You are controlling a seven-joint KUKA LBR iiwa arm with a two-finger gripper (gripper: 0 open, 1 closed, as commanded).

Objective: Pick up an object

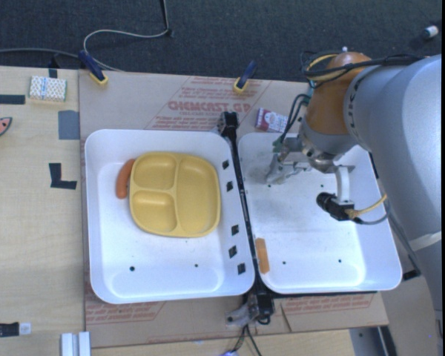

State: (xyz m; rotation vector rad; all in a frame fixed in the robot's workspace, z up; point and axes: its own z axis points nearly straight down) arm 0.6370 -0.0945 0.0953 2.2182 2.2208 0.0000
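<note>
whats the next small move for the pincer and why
Probably shift toward the small orange piece at the near left edge of the right bin. The pincer hangs over bare bin floor at the far left, with nothing under it.

Even, fairly bright light falls from above, and shadows are soft and short. The white bins [163,273] are near blown out, with little surface detail. The arm [400,124] at the right is large and slightly soft. The whole picture is low in resolution and somewhat grainy.
</note>
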